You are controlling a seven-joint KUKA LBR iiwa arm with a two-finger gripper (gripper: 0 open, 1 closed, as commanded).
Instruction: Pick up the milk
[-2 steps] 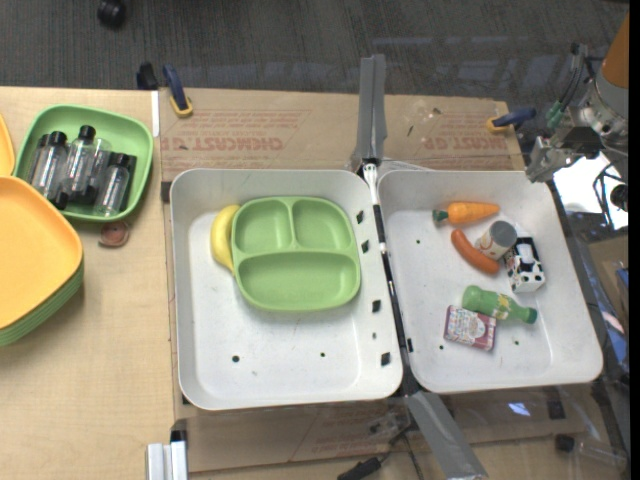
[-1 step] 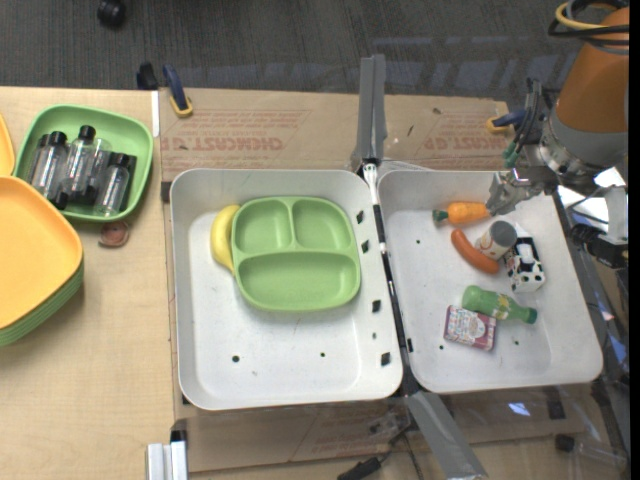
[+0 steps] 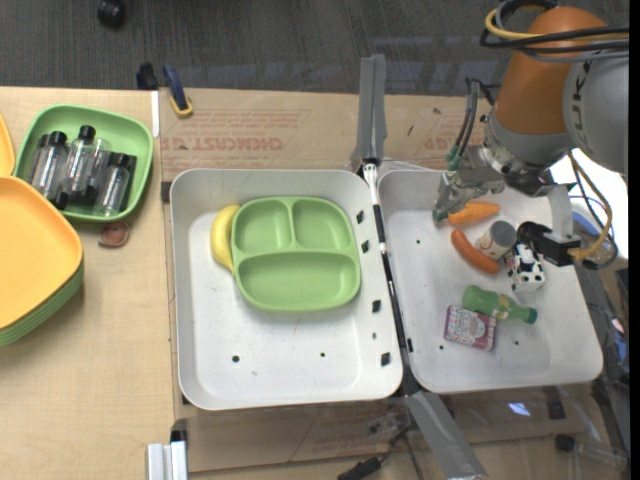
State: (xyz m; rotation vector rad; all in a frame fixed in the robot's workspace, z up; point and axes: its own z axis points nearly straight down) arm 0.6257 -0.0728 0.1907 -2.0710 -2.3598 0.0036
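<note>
Approach step: claw point(image 3: 452, 205), grip state unreadable, hangs over carrot point(image 3: 474, 211) in right bin point(image 3: 430, 353); next move must shift toward milk point(image 3: 526, 267).

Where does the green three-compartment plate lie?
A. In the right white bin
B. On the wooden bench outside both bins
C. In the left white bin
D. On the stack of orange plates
C: the green three-compartment plate rests flat inside the left white bin, beside a yellow banana-shaped toy.
</note>
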